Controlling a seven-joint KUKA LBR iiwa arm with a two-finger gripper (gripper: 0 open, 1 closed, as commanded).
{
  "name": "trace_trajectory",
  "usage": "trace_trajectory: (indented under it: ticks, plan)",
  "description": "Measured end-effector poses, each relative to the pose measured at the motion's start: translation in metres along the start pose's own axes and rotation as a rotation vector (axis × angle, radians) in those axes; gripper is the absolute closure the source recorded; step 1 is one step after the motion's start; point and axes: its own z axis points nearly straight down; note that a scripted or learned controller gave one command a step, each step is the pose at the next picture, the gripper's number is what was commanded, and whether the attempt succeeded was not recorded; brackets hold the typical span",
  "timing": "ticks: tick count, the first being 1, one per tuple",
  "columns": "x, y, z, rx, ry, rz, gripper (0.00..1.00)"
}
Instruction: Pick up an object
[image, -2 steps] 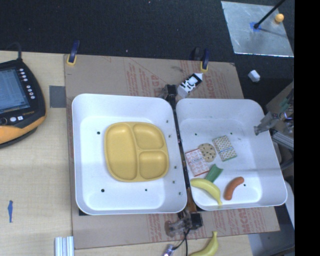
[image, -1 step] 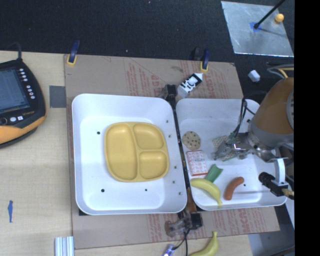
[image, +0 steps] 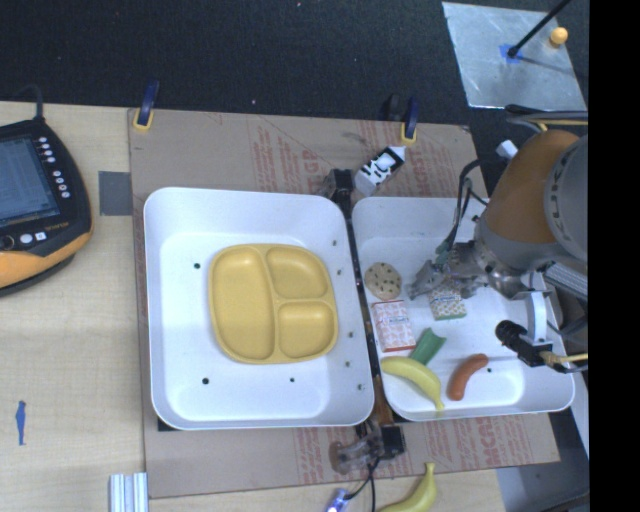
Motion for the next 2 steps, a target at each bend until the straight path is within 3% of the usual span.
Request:
trace_trajectory:
  ticks: [1,2]
  plan:
    - [-0.001,0.000,-0.010,0.002,-0.001,0.000,1.00]
    - [0.062,0.018,-0.101,-0.002,0.002,0.003,1.00]
